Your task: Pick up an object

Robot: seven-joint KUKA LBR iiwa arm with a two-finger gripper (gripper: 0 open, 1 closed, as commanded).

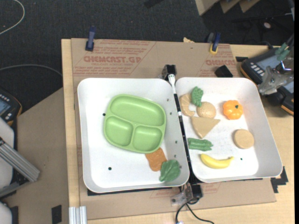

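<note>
A flat orange slice (154, 158) lies partly hidden under a green divided plate (135, 123). The right edge cuts off the grey arm (276, 73).

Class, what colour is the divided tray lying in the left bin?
The divided tray is light green, best seen in the camera view.

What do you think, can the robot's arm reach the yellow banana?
Probably yes. The banana lies flat near the front of the right bin, nothing on top of it, bare floor beside it. The arm sits past that bin's far right corner, seemingly free to swing over.
</note>
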